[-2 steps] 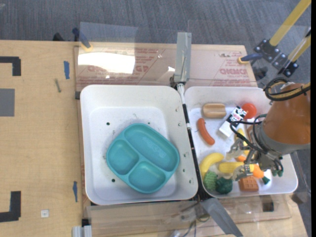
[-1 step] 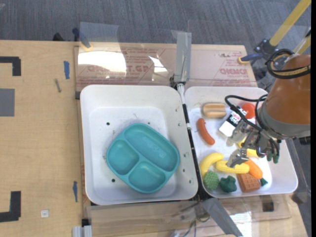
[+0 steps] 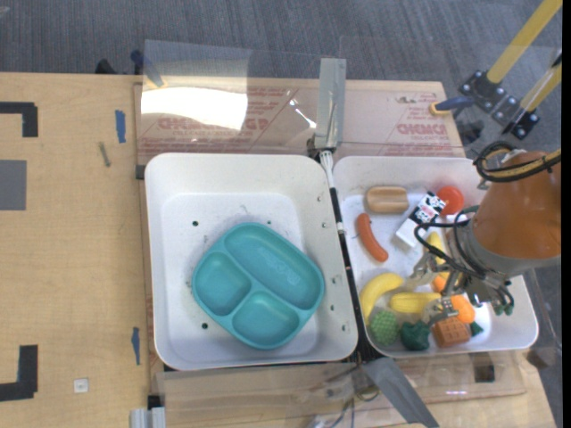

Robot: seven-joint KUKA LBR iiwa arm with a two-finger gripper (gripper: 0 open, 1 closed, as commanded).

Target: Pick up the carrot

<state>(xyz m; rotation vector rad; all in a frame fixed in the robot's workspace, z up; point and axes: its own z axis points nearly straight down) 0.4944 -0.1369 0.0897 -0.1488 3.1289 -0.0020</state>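
Camera view: the arm [image 3: 522,217] reaches in from the right and hangs low over the right bin [image 3: 526,328], its end effector [image 3: 459,291] down among the toy food at the bin's lower right. Wrist and cables cover the tip, so I cannot tell how it is set, nor whether anything sits in it.

The carrot [image 3: 461,308] appears to be the small orange piece lying on the bin floor just under and beside the tip, close to an orange block [image 3: 451,331]. It looks to be resting in the bin, not lifted, though part of it is hidden by the end effector.

Around it lie a banana [image 3: 380,289], a yellow piece [image 3: 412,303], broccoli [image 3: 414,335], a green berry-like lump [image 3: 384,326], a sausage [image 3: 372,237], a bun [image 3: 386,200] and a red piece [image 3: 451,195]. The left bin [image 3: 178,185] holds a teal tray [image 3: 259,283].

As I judge it, the approach is done and the tip is at the carrot; closing on it, if not yet made, and the lift clear of the bin are left.
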